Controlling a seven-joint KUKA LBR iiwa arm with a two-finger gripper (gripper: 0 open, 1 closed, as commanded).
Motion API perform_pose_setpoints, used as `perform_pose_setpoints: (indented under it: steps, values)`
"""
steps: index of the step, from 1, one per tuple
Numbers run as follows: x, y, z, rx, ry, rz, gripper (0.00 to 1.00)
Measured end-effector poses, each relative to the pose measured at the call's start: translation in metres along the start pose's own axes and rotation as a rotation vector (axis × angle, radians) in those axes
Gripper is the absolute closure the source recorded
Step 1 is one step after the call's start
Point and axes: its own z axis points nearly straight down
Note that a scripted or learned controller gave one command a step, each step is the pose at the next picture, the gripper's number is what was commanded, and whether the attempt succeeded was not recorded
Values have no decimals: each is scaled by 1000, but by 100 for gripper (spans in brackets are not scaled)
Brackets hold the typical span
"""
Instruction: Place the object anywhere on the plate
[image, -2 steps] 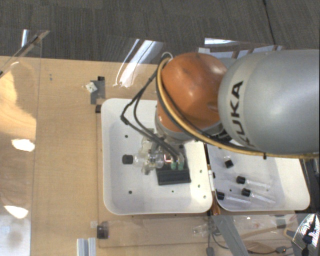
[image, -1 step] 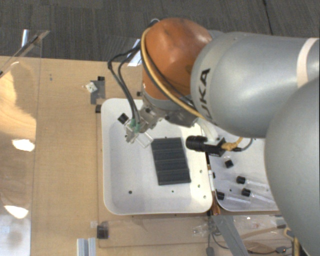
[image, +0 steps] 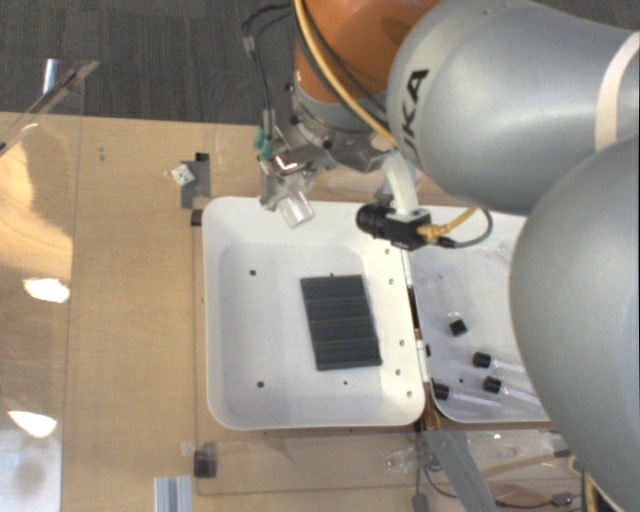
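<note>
A dark ribbed rectangular plate (image: 341, 321) lies flat in the middle of the left white bin (image: 232, 390). My gripper (image: 284, 188) hangs over that bin's back rim, up and left of the plate. A small clear, pale cylindrical piece (image: 295, 208) sits at its tips, held between the fingers and tilted down to the right. This piece is above the bin's back wall, apart from the plate.
The right bin (image: 500, 250) holds several small black-capped clear items (image: 481, 359) near its front left. A black connector with a yellow cable (image: 395, 225) hangs from the arm over the divide between the bins. Small dark fixtures (image: 196, 180) sit on the bench at the left bin's back corner.
</note>
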Motion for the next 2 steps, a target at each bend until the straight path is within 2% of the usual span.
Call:
perform_pose_setpoints:
  steps: [1, 2]
  values:
    - [-7, 18, 194, 6, 0, 261, 100]
    - [-35, 37, 244, 12, 7, -204, 100]
